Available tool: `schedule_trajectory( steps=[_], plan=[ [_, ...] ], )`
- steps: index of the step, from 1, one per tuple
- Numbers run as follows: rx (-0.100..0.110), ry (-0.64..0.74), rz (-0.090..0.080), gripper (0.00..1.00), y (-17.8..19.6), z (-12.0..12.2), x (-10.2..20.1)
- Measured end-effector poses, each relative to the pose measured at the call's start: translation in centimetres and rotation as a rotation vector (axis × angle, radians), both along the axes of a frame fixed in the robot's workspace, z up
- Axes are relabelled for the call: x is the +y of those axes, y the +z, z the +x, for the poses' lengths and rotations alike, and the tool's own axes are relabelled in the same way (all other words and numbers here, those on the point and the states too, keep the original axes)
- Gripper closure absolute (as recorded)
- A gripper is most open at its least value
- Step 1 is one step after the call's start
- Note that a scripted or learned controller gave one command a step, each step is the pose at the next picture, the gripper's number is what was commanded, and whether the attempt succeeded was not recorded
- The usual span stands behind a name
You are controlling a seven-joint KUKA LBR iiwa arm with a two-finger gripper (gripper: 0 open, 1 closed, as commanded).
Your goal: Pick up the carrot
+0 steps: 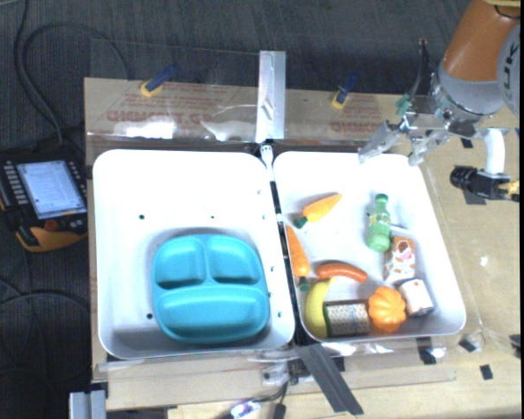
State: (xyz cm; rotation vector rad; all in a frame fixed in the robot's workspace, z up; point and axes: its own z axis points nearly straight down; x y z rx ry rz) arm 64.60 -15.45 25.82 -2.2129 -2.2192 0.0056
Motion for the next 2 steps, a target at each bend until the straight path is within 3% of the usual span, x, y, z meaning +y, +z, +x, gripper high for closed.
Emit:
schedule_trajectory(
  steps=[1,2],
  plan=[
    [0.001,0.063,-0.003,0.0,-10.3,1.6,4.9],
    [-0.003,0.092,-0.002,0.0,-16.7,0.4,4.1]
  ],
)
